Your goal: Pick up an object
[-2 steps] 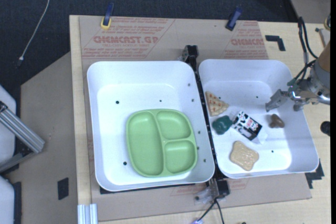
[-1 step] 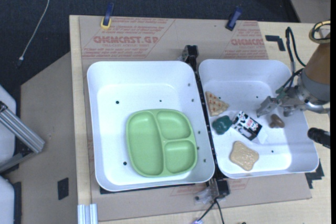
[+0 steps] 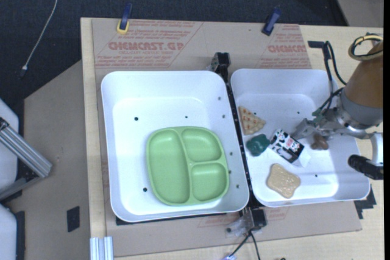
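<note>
The right bin holds several small objects. A tan waffle-like piece lies by its left wall, with a teal lump just below it. Beside that is a black-and-white patterned object, and a tan bread-shaped piece sits near the front. My gripper reaches in from the right, low over the bin's right half, just right of the black-and-white object. A small brown object lies right at the gripper's tip; whether it is touched I cannot tell.
The left bin holds a green divided plate. A black divider runs between the bins. The orange band and grey wrist hang over the right bin's right wall. Blue clamps sit on the cardboard's far edge.
</note>
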You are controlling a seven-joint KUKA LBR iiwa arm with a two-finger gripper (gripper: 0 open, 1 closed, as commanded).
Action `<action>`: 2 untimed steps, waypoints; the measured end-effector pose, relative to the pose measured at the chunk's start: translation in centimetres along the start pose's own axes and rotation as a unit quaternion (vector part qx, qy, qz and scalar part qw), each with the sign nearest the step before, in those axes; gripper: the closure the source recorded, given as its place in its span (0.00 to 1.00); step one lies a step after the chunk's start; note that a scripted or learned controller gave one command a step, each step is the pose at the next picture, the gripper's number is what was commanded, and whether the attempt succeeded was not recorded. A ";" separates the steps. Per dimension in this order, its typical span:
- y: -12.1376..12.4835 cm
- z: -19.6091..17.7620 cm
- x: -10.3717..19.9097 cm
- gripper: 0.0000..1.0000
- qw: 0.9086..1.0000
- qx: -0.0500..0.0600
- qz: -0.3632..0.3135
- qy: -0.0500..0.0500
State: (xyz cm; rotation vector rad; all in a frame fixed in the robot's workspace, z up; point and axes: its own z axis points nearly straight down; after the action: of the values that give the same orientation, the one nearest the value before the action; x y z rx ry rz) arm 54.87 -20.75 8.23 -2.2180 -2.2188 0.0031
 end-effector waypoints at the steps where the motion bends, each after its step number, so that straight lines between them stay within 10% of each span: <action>1: 0.1 -1.3 0.0 1.00 1.000 -0.003 0.000 -0.001; 2: 0.3 -5.5 -0.1 1.00 1.000 -0.005 0.000 -0.002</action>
State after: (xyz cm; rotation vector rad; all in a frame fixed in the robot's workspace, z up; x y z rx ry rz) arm 55.18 -20.87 13.78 -2.2248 -2.2262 -0.0029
